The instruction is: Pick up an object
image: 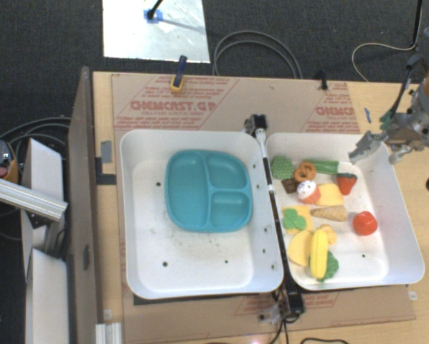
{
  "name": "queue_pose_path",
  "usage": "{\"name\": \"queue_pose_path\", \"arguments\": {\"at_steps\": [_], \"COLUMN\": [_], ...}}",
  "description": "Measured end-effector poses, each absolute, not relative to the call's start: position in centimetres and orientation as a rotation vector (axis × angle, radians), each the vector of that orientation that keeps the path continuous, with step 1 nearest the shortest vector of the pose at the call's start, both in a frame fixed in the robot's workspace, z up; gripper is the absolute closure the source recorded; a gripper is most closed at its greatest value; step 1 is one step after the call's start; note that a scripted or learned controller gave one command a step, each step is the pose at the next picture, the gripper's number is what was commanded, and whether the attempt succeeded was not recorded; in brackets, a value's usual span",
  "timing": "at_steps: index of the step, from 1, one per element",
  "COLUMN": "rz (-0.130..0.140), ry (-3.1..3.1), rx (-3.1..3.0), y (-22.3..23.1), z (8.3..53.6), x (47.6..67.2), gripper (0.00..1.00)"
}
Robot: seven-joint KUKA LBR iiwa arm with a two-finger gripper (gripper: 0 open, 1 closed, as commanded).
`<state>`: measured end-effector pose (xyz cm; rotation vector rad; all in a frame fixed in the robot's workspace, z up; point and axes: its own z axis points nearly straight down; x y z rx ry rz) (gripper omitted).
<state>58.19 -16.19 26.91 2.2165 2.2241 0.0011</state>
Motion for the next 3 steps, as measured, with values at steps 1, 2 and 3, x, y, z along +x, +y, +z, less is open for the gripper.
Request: {"name": "queue_pose_path", "arguments": {"at_steps": [1, 2, 3], "rz": [-0.012, 0.008, 0.014], "ry": [2.234, 2.224, 2.219], "rx": [2.231, 2.208, 2.212], "y": [-13.6, -8.5, -8.6], "z": [11.5, 8.7, 9.8], "x": [53.0, 55.7, 55.8], "gripper": [0.0, 0.0, 1.0]}}
